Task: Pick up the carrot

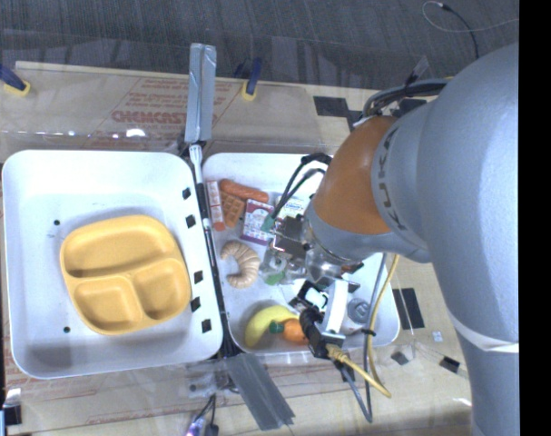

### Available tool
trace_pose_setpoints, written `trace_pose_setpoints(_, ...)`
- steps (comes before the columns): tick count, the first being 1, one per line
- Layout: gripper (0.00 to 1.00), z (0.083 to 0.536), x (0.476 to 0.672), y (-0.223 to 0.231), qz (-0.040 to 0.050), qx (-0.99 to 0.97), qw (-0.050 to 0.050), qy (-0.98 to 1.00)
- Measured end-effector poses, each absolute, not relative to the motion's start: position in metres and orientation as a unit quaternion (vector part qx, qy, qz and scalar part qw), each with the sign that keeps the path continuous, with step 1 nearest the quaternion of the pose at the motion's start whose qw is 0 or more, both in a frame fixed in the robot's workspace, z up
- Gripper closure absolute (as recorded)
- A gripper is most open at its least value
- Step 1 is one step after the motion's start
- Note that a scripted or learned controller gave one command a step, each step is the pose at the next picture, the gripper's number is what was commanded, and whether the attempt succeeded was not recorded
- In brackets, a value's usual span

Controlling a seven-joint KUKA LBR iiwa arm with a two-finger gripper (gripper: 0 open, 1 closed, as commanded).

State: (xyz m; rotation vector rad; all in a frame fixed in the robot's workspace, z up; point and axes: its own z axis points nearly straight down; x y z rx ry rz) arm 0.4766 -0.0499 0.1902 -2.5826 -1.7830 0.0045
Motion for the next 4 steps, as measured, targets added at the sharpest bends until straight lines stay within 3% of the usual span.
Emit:
trace_pose_setpoints(1, 1.0, 0.256, 0.477, -0.051, 0.0014, -0.868, 0.001, -0.497)
trace_pose_setpoints(2, 0.0, 0.256, 0.477, -0.051, 0.0017, -0.868, 0.002, -0.497)
trace_pose_setpoints(3, 0.0, 0.162, 0.475, -0.093, 0.003, -0.832, 0.003, -0.554)
trace_pose_setpoints(4, 0.0, 0.107, 0.481, -0.113, -0.0044, -0.726, -0.005, -0.688)
